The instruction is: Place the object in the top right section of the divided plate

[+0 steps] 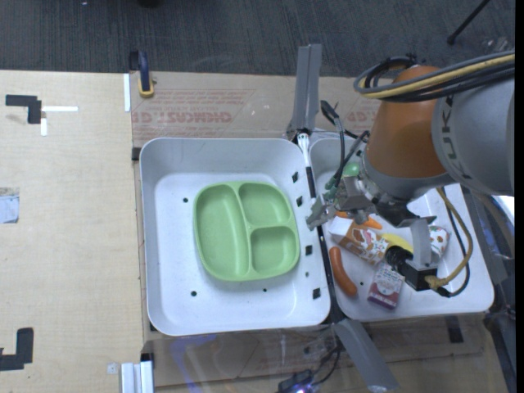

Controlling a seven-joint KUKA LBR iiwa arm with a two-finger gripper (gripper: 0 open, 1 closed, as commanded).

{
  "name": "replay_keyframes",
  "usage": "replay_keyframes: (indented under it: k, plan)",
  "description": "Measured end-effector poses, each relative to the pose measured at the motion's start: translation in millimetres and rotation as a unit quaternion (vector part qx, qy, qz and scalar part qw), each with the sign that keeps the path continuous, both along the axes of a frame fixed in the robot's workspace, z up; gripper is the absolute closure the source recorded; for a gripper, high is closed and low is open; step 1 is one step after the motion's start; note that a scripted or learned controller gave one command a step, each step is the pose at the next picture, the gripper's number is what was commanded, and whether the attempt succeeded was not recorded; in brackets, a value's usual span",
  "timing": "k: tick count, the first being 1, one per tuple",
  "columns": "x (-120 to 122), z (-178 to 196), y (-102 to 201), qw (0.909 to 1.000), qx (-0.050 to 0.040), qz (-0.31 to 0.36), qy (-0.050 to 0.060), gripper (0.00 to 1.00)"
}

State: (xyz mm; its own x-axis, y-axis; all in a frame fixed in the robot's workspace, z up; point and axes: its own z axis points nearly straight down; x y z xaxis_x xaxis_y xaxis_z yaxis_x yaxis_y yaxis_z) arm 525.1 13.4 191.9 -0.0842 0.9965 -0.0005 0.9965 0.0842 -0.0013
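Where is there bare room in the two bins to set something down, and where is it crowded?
All three sections of the green divided plate lie bare, as does the left bin's white floor around the plate. The right bin is crowded: carton, sausage, packet, with the arm overhead.

A green three-section plastic plate (246, 230) lies in the middle of the left shallow white bin (164, 252). The right shallow white bin (479, 289) touches it alongside, holding an orange sausage-shaped toy (342, 270), a small printed carton (365, 241) and a packet (386, 287).
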Motion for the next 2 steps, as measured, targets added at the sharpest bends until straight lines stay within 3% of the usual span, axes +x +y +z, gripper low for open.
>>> replay_keyframes:
  k: [1, 2]
  plan:
    - [37.0, 0.1, 71.4, 0.9880, 0.0000, 0.155, -0.001, 0.00]
    - [-25.7, 0.1, 52.4, 0.9740, 0.0002, 0.227, 0.000, 0.00]
